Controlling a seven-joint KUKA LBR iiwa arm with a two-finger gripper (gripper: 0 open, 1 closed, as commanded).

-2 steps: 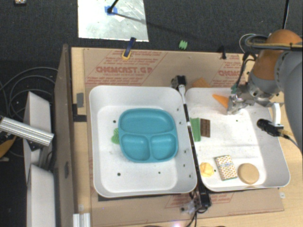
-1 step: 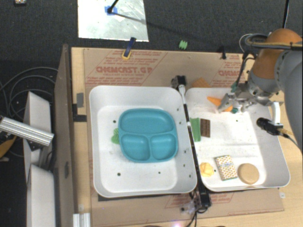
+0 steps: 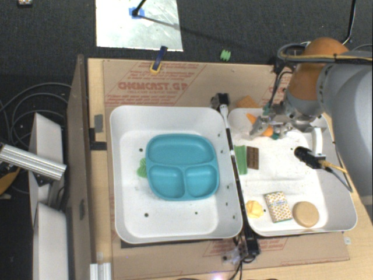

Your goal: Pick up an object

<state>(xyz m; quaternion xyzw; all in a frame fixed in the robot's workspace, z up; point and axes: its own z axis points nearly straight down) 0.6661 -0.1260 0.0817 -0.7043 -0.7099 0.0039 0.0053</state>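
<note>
My gripper point(image 3: 267, 130) is down in the far left corner of the right bin point(image 3: 335, 214), open. A small orange piece point(image 3: 266, 130) lies between its spread fingers, partly hidden by them; I cannot tell whether they touch it. In the same bin lie a green stick point(image 3: 239, 159) and a brown bar point(image 3: 252, 157) by the left wall. Along the near side are a yellow lump point(image 3: 253, 208), a patterned little box point(image 3: 278, 206) and a round tan disc point(image 3: 305, 213).
The left bin point(image 3: 125, 214) holds a blue divided plate point(image 3: 182, 165) with a green thing point(image 3: 141, 168) peeking out at its left edge. A pale orange piece point(image 3: 246, 102) sits just beyond the right bin's far rim. The arm's grey body overhangs the right bin's far right side.
</note>
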